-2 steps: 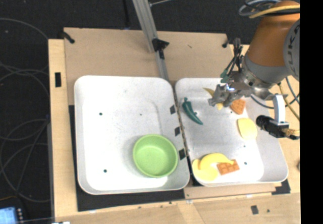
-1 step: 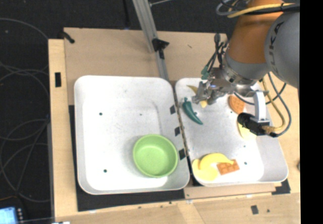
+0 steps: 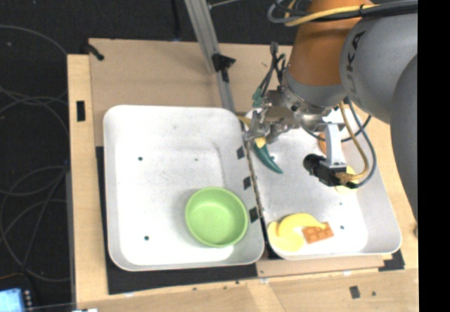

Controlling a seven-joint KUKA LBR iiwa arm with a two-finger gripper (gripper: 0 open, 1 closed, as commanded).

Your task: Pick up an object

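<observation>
Camera view, slanted down on the bench (image 3: 169, 289). Landmark: the divider (image 3: 253, 184), where the two white bins meet.

Left bin (image 3: 155, 163): a green bowl (image 3: 216, 216) sits upright near the front, just left of the divider. It is not touching the bin's front wall as far as can be seen.

Right bin (image 3: 365, 233): a yellow object (image 3: 292, 228) lies at the front, just right of the divider, with an orange piece (image 3: 318, 233) touching its right side. A teal item (image 3: 268, 157) hangs or lies just right of the divider, farther back, directly under the gripper (image 3: 261, 136). A small yellow bit shows at its upper end.

The arm (image 3: 330, 43) comes in from the right of the divider, orange band over grey wrist. The gripper sits above the divider's rear half. Finger state: cannot tell; the hardware there is too cluttered to resolve. Whether the teal item is gripped or merely lying below is unclear.

A black part (image 3: 320, 166) with cables hangs off the wrist, right of the teal item.
</observation>
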